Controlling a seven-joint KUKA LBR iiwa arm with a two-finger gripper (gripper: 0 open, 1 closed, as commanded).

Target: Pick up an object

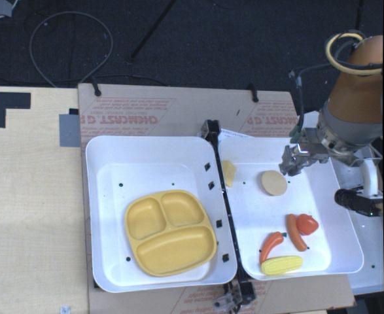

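Gripper [292,162] over upper right of right bin [349,241], jaw state indeterminate; nothing seen held. Nearest object: tan disc [274,183], just beside, lower left. Step: approach, pre-grasp. Next move likely requires lateral shift over disc, descent, closure.

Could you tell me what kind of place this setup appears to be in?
Probably a robotics lab test bench: a robot arm reaches over two white bins, one with a yellow divided tray, the other with toy food such as corn; cables lie on dark carpet behind.
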